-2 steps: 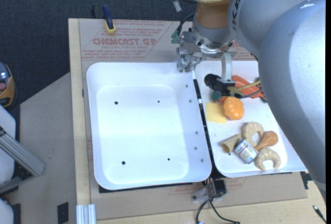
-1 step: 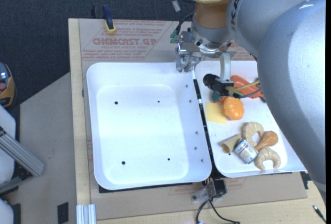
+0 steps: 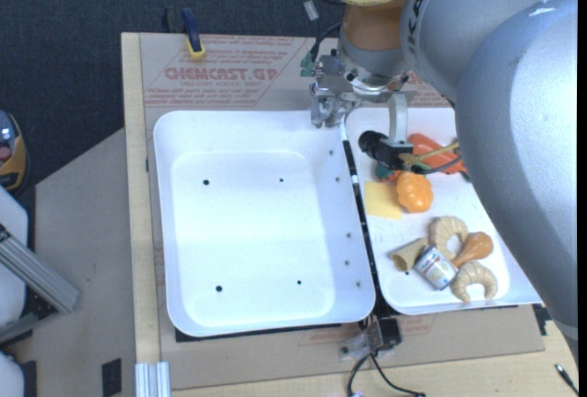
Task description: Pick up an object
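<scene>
My gripper (image 3: 324,114) hangs over the far rim where the two bins meet, at the back right corner of the left bin (image 3: 183,203). It touches none of the objects. They all lie in the right bin (image 3: 514,290): an orange pepper (image 3: 415,192) on a yellow cheese slice (image 3: 381,201), a carrot (image 3: 429,148) with green stems, two croissants (image 3: 448,229) (image 3: 478,281), a small metal can (image 3: 435,269), a drumstick (image 3: 475,248) and a tan cone (image 3: 406,254). The nearest of them, the pepper, lies about a hand's width in front of and to the right of the gripper.
The big grey arm (image 3: 514,65) covers the right bin's far right part. A cardboard sheet (image 3: 229,70) lies under the back of both bins, with a blue and yellow clamp (image 3: 193,33) at its far edge. Cables (image 3: 371,345) lie at the bench's front.
</scene>
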Tool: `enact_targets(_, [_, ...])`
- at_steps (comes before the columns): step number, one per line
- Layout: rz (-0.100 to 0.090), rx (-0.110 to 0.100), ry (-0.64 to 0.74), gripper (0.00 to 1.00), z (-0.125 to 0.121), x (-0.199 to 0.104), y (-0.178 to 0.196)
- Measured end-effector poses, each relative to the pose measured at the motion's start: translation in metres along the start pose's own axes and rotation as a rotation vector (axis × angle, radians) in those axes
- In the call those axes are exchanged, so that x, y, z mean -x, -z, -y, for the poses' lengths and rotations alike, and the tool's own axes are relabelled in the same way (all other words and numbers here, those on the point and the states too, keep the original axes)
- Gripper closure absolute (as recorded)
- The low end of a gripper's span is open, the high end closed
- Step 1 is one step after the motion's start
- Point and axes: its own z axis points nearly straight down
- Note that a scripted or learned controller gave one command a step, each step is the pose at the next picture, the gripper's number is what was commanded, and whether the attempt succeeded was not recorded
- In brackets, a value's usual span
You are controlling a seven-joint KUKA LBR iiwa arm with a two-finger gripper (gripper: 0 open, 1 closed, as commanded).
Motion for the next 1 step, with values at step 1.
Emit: enact_targets(1, [-0.005,0.003,0.011,1.00,0.0010,-0.1200,0.0035])
